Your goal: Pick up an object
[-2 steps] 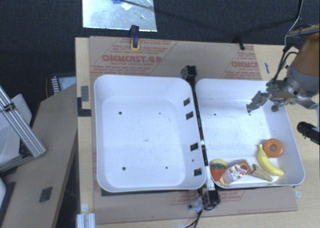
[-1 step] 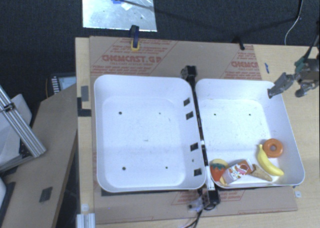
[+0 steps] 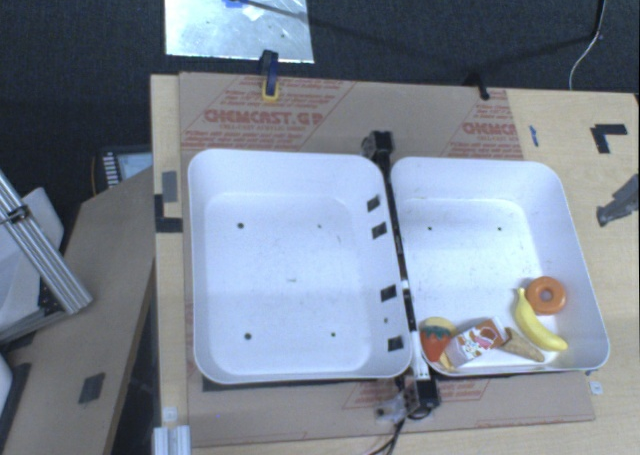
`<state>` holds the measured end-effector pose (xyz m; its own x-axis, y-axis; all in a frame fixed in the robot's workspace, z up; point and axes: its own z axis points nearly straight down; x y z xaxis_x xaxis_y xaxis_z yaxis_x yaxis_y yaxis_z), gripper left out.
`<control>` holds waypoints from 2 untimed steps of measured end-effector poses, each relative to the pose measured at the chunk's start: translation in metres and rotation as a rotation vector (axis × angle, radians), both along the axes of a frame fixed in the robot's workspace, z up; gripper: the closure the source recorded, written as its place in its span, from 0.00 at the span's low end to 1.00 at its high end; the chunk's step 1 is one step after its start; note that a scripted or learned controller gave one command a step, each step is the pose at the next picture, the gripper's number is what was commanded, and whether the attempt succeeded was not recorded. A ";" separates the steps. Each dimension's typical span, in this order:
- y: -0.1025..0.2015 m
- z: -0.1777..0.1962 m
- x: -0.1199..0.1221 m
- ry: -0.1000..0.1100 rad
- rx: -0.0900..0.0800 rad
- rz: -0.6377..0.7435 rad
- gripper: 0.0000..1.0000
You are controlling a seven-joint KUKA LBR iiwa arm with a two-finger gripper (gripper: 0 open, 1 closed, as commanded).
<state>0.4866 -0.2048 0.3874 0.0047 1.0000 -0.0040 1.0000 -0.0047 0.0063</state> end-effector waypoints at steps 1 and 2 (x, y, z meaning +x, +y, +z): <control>0.087 0.109 0.004 -0.010 0.003 0.019 0.00; 0.170 0.150 0.000 -0.002 0.006 0.019 0.00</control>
<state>0.4870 -0.0347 0.5379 -0.0142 0.9999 0.0015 0.9999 0.0142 0.0082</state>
